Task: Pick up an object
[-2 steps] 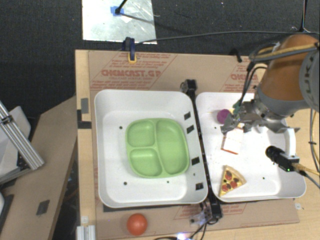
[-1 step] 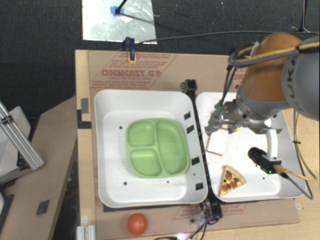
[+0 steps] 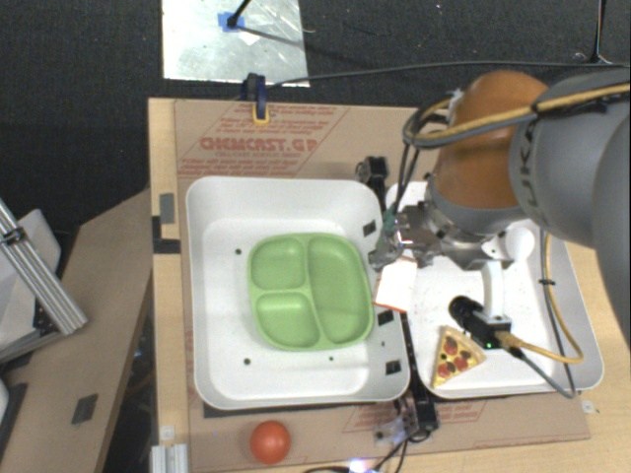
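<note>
Hand [image 3: 392, 236]: sits low over the divide between the two bins, at the left edge of the right bin [image 3: 564, 348]. The wrist and the grey arm cover it from above. Cannot tell how far open it is; nothing is seen held in it.

Just below the hand: a flat white piece with a red edge [image 3: 397, 286], lying in the right bin against its left wall. Nearest candidate for the pick, hand close above it but contact not resolvable.
- Handling, judged: thin, light, probably stiff like card or plastic sheet. Lies flat, so there is little height to close on. Best hold looks like across the narrow width at a free edge. The wall beside it leaves little room on that side, and it may slide instead of lifting.

Further out, same bin, near corner: a pizza slice toy [image 3: 456, 355], well apart from the hand.
- Judged: light, thicker than the white piece, likely smooth plastic. Take it across the two long sides near the crust end. Easier target.

Left bin [image 3: 212, 264]: a green divided plate [image 3: 311, 291] in the middle. Broad, shallow and rigid. Only the rim offers a hold.

Outside the bins, on the worktop [image 3: 108, 284] at the front: an orange-red ball [image 3: 270, 440]. Would roll.

Status: nothing lifted yet.
</note>
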`<state>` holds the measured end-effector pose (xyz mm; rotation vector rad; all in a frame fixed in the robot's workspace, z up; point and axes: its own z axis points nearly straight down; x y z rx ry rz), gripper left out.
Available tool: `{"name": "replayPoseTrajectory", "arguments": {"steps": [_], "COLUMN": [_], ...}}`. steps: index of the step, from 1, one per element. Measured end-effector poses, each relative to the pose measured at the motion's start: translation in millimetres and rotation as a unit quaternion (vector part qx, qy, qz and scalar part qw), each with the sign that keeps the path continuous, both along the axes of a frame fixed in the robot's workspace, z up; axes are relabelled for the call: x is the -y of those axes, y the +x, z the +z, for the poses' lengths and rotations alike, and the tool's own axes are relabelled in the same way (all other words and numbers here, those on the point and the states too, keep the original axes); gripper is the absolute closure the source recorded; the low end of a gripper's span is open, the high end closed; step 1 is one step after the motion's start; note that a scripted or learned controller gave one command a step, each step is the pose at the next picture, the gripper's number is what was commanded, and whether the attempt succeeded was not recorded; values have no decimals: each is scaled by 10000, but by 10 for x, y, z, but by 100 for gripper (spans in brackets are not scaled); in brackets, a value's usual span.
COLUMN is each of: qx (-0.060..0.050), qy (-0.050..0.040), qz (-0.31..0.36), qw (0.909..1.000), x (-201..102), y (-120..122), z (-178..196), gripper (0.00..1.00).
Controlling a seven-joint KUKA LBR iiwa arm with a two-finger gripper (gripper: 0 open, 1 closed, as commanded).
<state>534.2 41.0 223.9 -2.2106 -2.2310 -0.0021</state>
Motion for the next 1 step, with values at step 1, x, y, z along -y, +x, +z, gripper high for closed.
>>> {"name": "replayPoseTrajectory", "arguments": {"steps": [1], "qx": [3], "qy": [0], "qz": [-2], "qw": [10000], "x": [-429], "y": [-32], "z": [-12], "gripper": [100]}}
